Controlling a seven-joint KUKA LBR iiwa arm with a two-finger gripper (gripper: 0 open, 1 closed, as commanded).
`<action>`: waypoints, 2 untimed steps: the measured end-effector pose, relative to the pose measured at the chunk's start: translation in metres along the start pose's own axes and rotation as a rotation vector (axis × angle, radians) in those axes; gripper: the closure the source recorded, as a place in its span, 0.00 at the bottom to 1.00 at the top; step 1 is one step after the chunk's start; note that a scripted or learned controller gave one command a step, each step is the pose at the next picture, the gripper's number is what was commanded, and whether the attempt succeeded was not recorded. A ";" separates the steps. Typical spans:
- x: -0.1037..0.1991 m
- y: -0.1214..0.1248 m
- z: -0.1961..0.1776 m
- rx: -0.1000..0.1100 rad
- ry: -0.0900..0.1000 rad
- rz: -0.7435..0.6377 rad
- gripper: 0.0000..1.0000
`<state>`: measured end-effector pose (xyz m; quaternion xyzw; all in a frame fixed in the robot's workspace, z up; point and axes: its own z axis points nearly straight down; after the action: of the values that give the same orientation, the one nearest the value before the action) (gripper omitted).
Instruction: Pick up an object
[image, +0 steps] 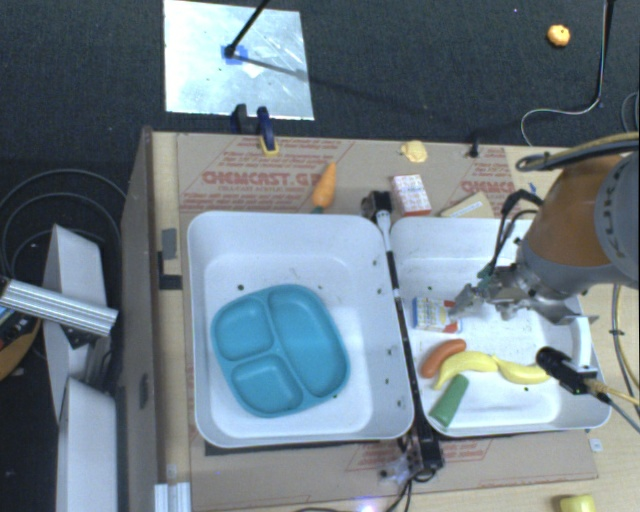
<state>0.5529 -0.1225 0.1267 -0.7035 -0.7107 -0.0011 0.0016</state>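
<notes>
Yellow banana (497, 367) lengthwise left-right, tips curling upward, beside green marker (450, 398).

A cardboard-topped bench (300, 180) carries two white bins: the left bin (210, 250) and the right bin (440, 240), touching along their inner edges. On the cardboard behind them lie a carrot (324, 186), a small box (411, 194), a yellow lump (415, 152) and a blue clamp (264, 128).

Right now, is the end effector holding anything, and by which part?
Cannot be told. The end effector is low in the right bin, beside the small printed packet and above the banana, but no object is visible in its grip.
</notes>
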 end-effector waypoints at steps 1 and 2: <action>0.042 -0.056 0.045 0.003 -0.001 0.008 0.00; 0.012 0.008 0.042 -0.008 -0.007 0.006 0.00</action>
<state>0.5610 -0.1103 0.0850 -0.7055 -0.7087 -0.0016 -0.0036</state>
